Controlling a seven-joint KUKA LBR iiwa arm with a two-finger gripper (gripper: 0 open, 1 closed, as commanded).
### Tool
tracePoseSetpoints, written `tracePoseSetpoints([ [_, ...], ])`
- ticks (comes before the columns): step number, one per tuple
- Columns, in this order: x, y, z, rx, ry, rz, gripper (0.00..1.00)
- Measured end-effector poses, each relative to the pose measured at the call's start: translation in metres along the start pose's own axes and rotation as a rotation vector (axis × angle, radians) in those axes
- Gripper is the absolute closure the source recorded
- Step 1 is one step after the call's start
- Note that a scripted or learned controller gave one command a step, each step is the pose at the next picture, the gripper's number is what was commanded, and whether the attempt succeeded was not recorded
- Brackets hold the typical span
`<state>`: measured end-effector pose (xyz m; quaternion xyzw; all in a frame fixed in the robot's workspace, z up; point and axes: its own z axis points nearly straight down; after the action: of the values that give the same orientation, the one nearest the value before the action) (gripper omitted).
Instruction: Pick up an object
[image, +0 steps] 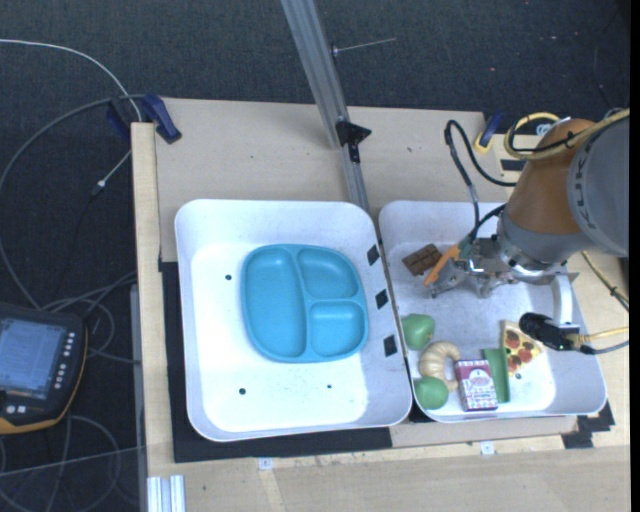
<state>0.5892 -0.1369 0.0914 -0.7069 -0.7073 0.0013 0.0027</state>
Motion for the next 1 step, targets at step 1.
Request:
tracePoseSetpoints([
  [1,0.0004,0.0014,-0.0127,-0.005,0.000,-0.001,1.00],
])
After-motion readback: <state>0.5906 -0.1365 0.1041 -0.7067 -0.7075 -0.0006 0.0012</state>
